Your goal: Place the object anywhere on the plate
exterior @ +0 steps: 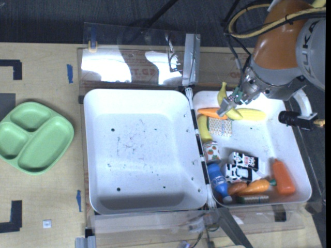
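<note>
The green plate, split into three compartments, lies on the bench left of both bins with nothing on it. My gripper hangs low over the back of the right bin. It is right above an orange carrot-like piece and the left end of a yellow banana. A second yellow banana tip sticks up just behind the gripper. I see nothing lifted off the bin floor.
The right bin also holds a patterned card, a small can, a black-and-white item, a blue bottle, another carrot and an orange-red piece. The left bin stands between the right bin and the plate.
</note>
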Robot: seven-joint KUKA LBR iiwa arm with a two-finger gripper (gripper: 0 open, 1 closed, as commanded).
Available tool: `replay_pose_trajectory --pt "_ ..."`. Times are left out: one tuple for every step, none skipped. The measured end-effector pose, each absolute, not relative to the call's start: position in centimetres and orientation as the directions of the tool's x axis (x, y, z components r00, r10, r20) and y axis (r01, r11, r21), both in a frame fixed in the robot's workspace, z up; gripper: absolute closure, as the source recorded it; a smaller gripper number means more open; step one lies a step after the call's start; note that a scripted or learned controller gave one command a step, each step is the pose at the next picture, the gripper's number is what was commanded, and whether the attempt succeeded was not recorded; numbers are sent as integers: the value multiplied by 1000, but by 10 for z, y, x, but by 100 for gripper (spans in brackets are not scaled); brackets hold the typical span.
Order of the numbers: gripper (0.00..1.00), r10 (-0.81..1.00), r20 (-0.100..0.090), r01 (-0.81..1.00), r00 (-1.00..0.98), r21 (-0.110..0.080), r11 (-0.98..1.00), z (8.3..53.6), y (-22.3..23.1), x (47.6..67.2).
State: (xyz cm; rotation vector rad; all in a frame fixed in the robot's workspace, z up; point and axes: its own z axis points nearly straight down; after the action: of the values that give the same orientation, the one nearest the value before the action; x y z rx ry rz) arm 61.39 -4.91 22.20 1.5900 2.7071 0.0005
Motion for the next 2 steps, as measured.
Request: replay_pose_trajectory --pt "100 746 0 746 -666 1 666 185 23 561" --pt "100 675 1 675 -738 0 738 217 -17 482"
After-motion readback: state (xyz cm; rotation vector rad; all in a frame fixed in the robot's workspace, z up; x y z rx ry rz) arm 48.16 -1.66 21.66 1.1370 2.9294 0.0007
